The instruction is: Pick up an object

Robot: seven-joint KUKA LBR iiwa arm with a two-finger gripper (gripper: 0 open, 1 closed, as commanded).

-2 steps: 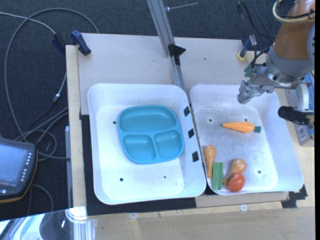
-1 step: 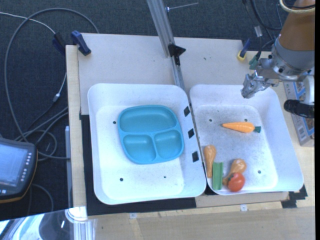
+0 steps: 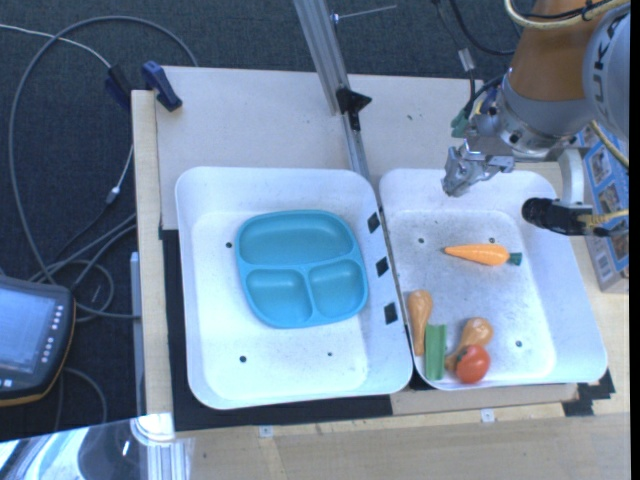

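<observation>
My gripper (image 3: 458, 181) hangs over the far edge of the right bin (image 3: 560, 298), with nothing visible between its fingers. An orange carrot (image 3: 479, 255) lies in that bin, below and slightly right of the gripper. Near the bin's front edge sit a red tomato (image 3: 473, 365), a tan piece of food (image 3: 472, 332), a green stick (image 3: 435, 352) and an orange-tan piece (image 3: 419, 311).
A blue divided plate (image 3: 300, 267) lies in the left bin (image 3: 205, 298). A slanted metal pole (image 3: 325, 43) runs down to the gap between the bins. Cables and a tablet (image 3: 30, 336) lie on the floor at left.
</observation>
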